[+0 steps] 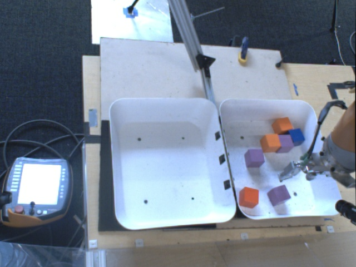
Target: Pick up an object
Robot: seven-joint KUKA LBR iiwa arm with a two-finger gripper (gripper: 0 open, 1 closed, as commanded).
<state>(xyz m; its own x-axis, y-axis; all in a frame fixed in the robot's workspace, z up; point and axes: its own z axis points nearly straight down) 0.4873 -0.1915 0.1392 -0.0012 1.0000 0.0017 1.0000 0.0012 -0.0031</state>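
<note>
The right bin (311, 111) holds several small cubes. At its back sit an orange cube (282, 125), a blue cube (296, 136), a second orange cube (271, 143) and a pale purple cube (285, 143), all clustered together. A purple cube (254, 158) stands alone near the middle. At the front are an orange cube (248, 197) and a purple cube (278, 194). My gripper (289, 172) hangs over the bin's right half, just above and right of the front purple cube and apart from every cube. I see nothing held in it.
The left bin (119, 166) adjoins the right one along a shared wall. A slanted metal pole (186, 29) crosses the back board. A teach pendant (36, 191) lies off the bench at the left. The arm's cable (320, 121) loops above the bin's right rim.
</note>
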